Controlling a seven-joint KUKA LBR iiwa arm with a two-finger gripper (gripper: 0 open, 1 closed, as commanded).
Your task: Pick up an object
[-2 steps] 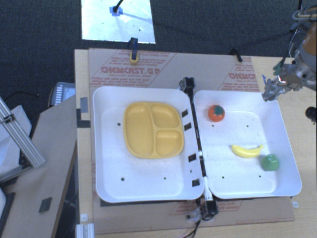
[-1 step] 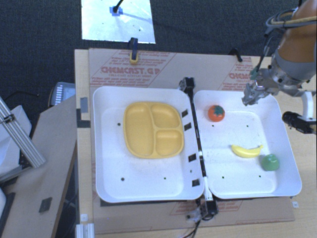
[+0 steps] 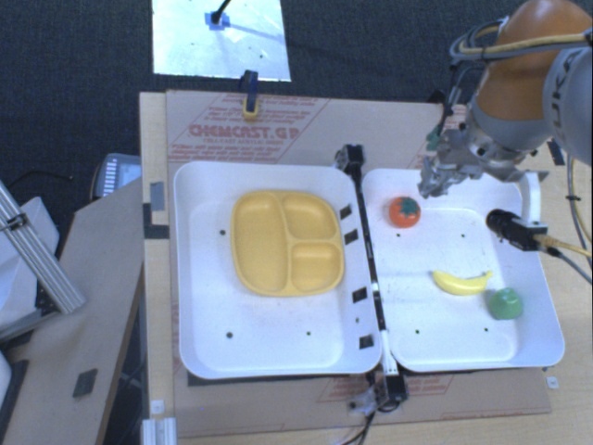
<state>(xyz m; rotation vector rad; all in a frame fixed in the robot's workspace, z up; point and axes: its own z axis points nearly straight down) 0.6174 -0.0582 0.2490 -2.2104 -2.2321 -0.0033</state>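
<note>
Dark carpet (image 3: 74,63) spreads behind and to the left of a pale wooden desk (image 3: 153,276), with a shiny metal sheet (image 3: 220,26) lying on the floor at the far side. On the desk rests a brown cardboard sheet (image 3: 278,123) printed in red with what looks like "CHEMCAST", though the smaller lines under it are too blurred to read. A yellow and black clamp (image 3: 250,95) grips its far edge.

Two shallow white bins sit side by side on the cardboard, joined along a black hinge strip (image 3: 363,258). The left bin (image 3: 199,341) carries a yellow divided plate (image 3: 286,243) with three compartments. The right bin (image 3: 537,336) holds a small orange-red tomato (image 3: 404,211) near its far left corner, a yellow banana (image 3: 461,282) toward the middle right, and a green round toy (image 3: 505,303) just right of the banana and nearer.

From the right the grey arm with its orange band (image 3: 533,49) reaches in over the far part of the right bin. Its gripper (image 3: 434,185) hangs just beyond and to the right of the tomato, close to it; nothing shows between its tips, and how far they are parted cannot be told from this slant. A black fitting with cable (image 3: 514,230) sits at the right bin's right side.
</note>
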